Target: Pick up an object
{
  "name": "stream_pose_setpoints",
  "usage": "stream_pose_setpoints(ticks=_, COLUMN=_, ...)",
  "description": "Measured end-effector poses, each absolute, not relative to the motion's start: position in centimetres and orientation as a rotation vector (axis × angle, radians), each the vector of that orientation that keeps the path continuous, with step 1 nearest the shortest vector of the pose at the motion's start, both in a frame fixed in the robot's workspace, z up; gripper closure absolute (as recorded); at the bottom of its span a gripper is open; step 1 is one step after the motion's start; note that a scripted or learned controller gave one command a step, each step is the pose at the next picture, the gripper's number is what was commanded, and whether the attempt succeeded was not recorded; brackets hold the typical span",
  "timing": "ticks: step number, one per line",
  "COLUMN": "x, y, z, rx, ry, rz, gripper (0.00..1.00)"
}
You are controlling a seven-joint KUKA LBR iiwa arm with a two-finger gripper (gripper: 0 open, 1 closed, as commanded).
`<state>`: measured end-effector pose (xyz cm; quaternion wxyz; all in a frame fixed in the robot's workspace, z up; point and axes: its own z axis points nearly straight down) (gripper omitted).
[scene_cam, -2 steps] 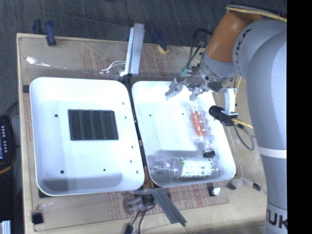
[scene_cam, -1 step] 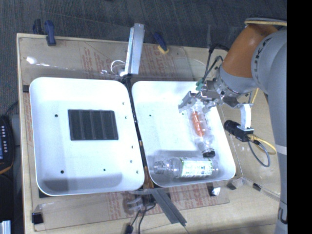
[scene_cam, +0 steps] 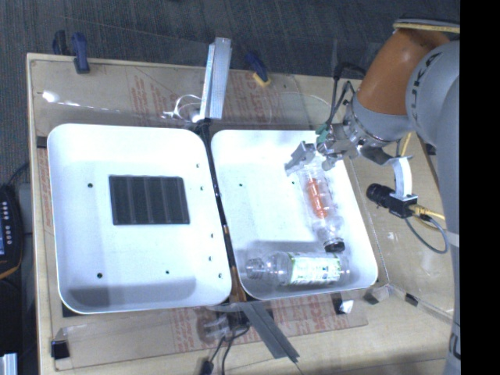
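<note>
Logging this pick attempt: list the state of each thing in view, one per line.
End effector: low over the right bin's far side, above the orange bottle's far end.
Orange bottle: lying flat, cap toward the near edge.
Green-label bottle: lying on its side along the near wall.
Right bin: holds both bottles.
Left bin: holds a dark ribbed slab.

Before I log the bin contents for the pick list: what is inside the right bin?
The right bin holds two clear plastic bottles: one with orange contents lying beneath the gripper, and one with a green-and-white label along the near wall. The gripper covers the first bottle's top end.
</note>
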<state>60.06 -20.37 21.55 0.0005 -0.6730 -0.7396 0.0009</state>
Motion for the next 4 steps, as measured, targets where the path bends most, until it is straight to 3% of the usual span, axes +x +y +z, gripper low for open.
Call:
stream_pose_setpoints(ticks=1, x=61.8, y=-20.8, z=17.8, rx=-1.918, ry=-2.483, rz=0.003, gripper=0.0)
stream_pose_setpoints(ticks=3, x=62.2, y=-20.8, z=19.5, rx=-1.734, ry=-2.625, rz=0.0, gripper=0.0)
stream_pose_setpoints(ticks=4, x=58.9, y=-20.9, z=14.0, rx=-1.726, ry=-2.622, rz=0.002, gripper=0.0)
